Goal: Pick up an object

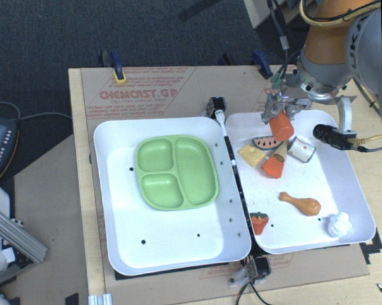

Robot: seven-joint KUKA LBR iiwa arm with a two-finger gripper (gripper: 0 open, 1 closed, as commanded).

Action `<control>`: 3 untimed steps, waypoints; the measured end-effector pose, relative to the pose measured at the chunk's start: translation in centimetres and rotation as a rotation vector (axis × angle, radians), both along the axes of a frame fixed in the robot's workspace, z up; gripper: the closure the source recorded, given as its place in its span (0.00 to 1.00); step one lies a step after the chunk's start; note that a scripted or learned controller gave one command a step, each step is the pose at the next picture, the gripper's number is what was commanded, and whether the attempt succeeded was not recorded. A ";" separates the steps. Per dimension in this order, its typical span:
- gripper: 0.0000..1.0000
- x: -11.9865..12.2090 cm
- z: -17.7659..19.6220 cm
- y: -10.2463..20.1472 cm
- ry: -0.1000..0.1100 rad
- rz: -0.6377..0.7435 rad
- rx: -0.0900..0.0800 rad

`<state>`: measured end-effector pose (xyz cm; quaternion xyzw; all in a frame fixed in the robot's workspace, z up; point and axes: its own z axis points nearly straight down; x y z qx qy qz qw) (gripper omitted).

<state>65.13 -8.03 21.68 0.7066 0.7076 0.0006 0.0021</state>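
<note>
Your gripper (278,116) grips an orange block (281,127) above the watermelon slice (262,142) and silver can (301,149); board reads "CHEMCAST GP" (138,93).

The green divided plate (176,171) lies in the left bin (117,202), toward its upper middle; it has three compartments. That bin touches the right bin (357,198) along a shared edge just right of the plate. Both bins rest on a brown cardboard sheet (144,94) printed with red lettering above the plate. A yellow clamp (119,74) grips the cardboard's far edge, up and left of the plate.
</note>
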 end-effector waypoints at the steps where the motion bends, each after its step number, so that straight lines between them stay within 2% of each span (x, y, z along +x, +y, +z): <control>1: 1.00 -1.0 0.1 0.2 0.006 -0.002 0.002; 2: 1.00 -0.4 1.9 -0.2 -0.001 0.000 0.001; 3: 1.00 -0.4 1.2 0.6 0.006 0.000 0.002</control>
